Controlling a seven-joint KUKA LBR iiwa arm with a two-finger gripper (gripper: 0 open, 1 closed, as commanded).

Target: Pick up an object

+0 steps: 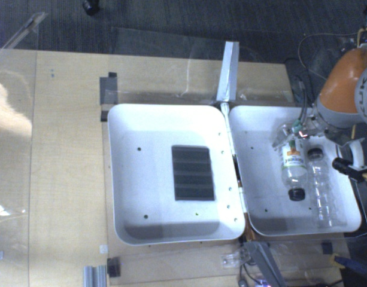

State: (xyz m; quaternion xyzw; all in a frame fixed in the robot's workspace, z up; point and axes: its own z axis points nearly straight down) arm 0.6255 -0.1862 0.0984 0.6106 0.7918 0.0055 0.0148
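Just one fixed camera here, mounted above the table and tilted down at a slant. Both white bins, the left bin and the right bin, are framed from fairly far back, with the arm seen entering at the right edge.

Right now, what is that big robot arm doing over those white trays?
The robot arm is reaching in over the right bin, trying to pick something up. Its gripper hangs just above a clear plastic bottle lying there. Nothing has been lifted yet. The left bin has a dark ribbed block in it.
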